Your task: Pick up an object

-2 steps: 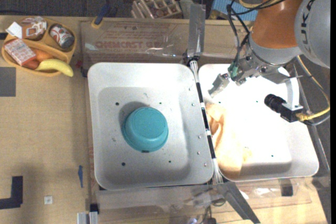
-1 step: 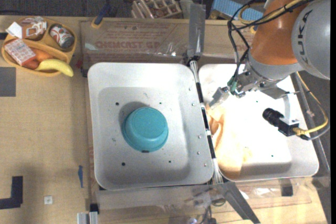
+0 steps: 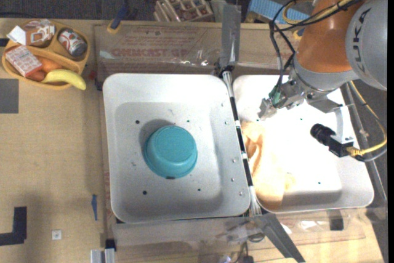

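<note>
A teal bowl [image 3: 171, 151] lies upside down in the middle of the left white bin [image 3: 123, 95]. In the right bin [image 3: 357, 194], a pale orange thing [image 3: 261, 163] lies along the left wall, washed out by glare, so I cannot make out its shape. My gripper [image 3: 269, 108] hangs over the upper left part of the right bin, just above the top end of the orange thing. Nothing shows in its grasp. The grey arm with its orange band [image 3: 332, 28] comes in from the upper right.
A yellow tray [image 3: 18, 68] with a banana and small food items sits on the bench at the far left. A clear plastic sheet lies behind the bins. Boxes and cables crowd the floor beyond the bench.
</note>
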Controlling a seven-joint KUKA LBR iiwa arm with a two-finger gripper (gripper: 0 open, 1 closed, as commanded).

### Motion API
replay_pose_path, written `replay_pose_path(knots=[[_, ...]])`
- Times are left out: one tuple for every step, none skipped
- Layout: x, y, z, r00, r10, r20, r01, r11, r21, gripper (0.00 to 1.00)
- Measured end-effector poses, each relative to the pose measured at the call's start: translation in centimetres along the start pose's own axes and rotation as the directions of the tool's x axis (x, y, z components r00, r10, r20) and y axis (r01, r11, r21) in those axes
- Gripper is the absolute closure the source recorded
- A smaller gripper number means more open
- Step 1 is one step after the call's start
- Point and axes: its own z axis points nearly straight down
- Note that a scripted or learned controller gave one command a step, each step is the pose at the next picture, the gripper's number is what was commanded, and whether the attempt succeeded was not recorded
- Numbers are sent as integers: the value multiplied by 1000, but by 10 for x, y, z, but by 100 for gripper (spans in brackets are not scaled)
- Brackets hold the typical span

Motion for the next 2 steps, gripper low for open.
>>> replay_pose_path(knots=[[0,0,0,1000,0,0,0,1000,0,0],[-55,-26,103,1000,23,4,-23,1000,-10,0]])
